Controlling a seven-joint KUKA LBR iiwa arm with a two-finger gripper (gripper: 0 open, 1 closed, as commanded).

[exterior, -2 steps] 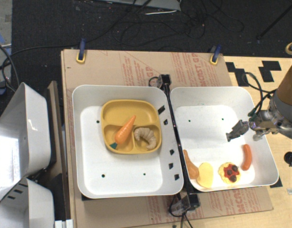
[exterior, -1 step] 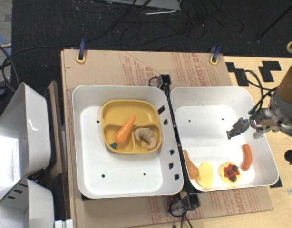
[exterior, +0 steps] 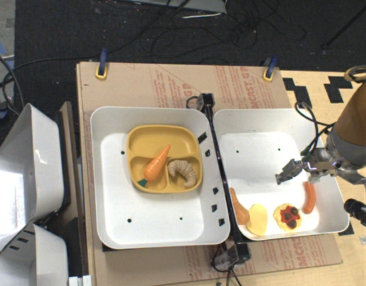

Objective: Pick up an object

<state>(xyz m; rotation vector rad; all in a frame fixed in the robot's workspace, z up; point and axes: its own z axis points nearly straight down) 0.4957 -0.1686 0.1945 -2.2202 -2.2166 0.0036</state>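
While sausage is lying in right bin near its right wall, gripper is hovering just left of sausage, jaws seeming open, gripping nothing. Pizza is sitting just below-left of sausage.

Arm: bulky rounded segment, orange-brown band on top, grey casing beneath it. Casing smooth, no markings legible.

Wrist: grey and metallic, stepped block shapes behind the fingers, pale highlights on upper faces.

Gripper: small, dark, angular; black fingers at the tip, thin and short against the heavy wrist behind them. Detail too fine to read screws.

Cable: thin black lead, looping up and back from behind the fingers toward the orange band, standing clear of the casing in an arc.

A dark rounded fitting sits below the wrist, back from the fingers; cannot tell what it joins
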